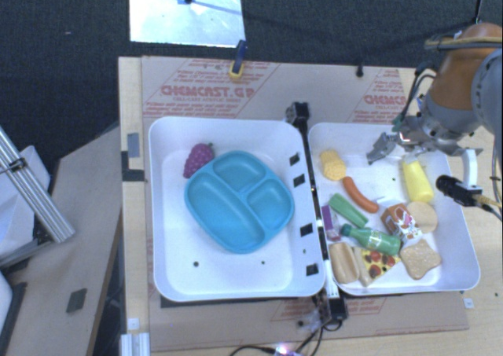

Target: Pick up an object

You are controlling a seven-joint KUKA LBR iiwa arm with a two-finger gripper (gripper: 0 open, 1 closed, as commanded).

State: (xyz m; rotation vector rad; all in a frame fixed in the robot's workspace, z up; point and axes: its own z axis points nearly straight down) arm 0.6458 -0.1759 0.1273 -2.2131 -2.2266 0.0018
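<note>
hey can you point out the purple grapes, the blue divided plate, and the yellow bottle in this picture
purple grapes (198,159): camera view, middle of the bunch.
blue divided plate (228,209): camera view, ridge between its compartments.
yellow bottle (417,181): camera view, middle of its body.

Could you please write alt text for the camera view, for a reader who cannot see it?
A grey and orange robot arm reaches from the right, its tool above the right bin of toy food, empty. The left bin holds a blue divided plate and purple grapes.
</note>
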